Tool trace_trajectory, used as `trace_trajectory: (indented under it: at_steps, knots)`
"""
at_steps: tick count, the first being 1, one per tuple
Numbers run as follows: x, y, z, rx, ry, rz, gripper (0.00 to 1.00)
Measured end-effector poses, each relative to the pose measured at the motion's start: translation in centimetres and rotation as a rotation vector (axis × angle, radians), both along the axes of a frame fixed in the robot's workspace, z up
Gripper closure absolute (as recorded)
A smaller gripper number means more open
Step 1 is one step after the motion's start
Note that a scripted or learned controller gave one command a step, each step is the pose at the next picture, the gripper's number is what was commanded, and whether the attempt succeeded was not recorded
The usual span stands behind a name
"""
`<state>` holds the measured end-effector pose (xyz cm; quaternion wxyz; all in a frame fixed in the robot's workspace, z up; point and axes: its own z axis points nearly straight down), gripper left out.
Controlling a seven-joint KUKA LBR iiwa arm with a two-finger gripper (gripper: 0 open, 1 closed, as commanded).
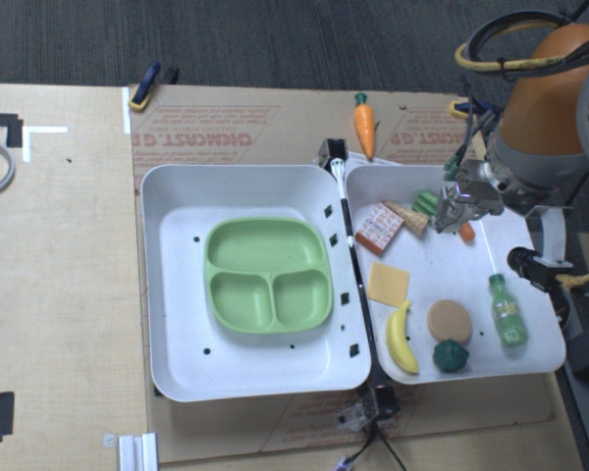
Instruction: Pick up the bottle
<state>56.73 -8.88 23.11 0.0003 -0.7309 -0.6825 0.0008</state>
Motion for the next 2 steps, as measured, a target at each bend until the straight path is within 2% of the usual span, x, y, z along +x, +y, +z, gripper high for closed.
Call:
trace_trajectory:
  at_steps: [1,2]
  knots:
    - [-6.3,3.5,-2.6,0.000,0.002,-0.298,1.00]
    - [-9.0,0.1,2.1,-0.001,0.000,-0.399,1.00]
